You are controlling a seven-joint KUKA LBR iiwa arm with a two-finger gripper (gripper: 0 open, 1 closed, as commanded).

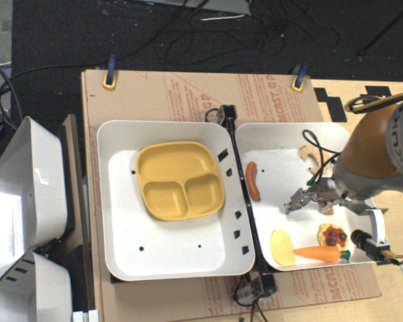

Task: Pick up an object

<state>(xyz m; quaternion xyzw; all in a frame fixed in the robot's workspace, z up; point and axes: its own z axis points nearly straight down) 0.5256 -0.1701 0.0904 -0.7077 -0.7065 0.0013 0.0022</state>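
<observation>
Gripper (297, 204): low over the floor of the right bin (282, 134), reaching in from the right; its metal tips point left. Whether they are spread or pressed together, I cannot tell at this size.
Held: nothing visible at the tips.
Nearest candidate: the sausage (253, 180), left of the tips and slightly farther back, lying along the bin's left wall.
Other candidates: the yellow slice (281, 247) and the carrot (318, 253), both toward the front edge from the tips; the small tart (332, 235) beside the wrist; a pale piece (310, 155) behind the arm.
Left bin (114, 200): holds the yellow divided plate (181, 180), well apart from the tool.
Risk: closing here likely catches bare floor, since no object sits at the tips.
Risk: the sausage lies close to the wall, so a finger could strike the wall or roll it aside.
Risk: the black cable (317, 146) near the wrist could snag.
</observation>
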